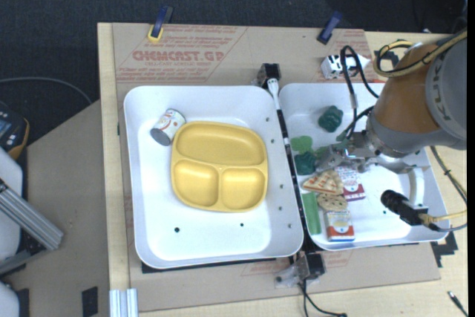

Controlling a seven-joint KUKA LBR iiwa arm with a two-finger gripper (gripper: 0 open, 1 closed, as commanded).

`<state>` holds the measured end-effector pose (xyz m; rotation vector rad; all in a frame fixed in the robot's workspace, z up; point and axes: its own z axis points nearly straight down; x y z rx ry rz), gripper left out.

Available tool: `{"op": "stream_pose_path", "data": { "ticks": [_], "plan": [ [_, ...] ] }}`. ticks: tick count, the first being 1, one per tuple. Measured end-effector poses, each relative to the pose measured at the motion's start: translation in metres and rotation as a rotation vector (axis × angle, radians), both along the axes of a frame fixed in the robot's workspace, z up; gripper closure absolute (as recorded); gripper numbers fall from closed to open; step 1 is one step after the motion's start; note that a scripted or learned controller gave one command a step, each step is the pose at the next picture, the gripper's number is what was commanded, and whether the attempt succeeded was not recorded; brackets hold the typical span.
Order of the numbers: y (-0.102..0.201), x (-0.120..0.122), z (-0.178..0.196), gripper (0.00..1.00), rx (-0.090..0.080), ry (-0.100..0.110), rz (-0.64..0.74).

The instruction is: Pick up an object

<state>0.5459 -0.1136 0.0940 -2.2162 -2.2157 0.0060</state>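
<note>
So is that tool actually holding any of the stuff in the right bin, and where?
Cannot be told. The tool sits low over the clutter in the right bin, near the pizza-slice toy, but nothing visibly sits in its grip.

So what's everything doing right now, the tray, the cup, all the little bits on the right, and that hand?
Yellow tray: flat, right way up, in the left bin.
Cup: tipped on its side beside the tray.
Dark green lump: loose in the right bin, apart from the pile.
Waffle-like piece: lying on the pile of small items.
Red and white packet: lying flat.
Hand: low over the pile; grip unclear.
</note>
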Motion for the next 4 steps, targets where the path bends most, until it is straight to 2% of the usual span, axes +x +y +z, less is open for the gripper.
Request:
{"op": "stream_pose_path", "data": {
  "ticks": [1,2,3,4],
  "plan": [
    [0.001,0.0,-0.01,0.0,-0.001,-0.004,-0.001],
    [0.0,0.0,0.001,1.0,-0.002,-0.008,-0.002],
    [0.0,0.003,0.044,1.0,-0.005,-0.014,0.001],
    [0.0,-0.004,0.104,1.0,-0.005,-0.015,0.001]
  ]
}}
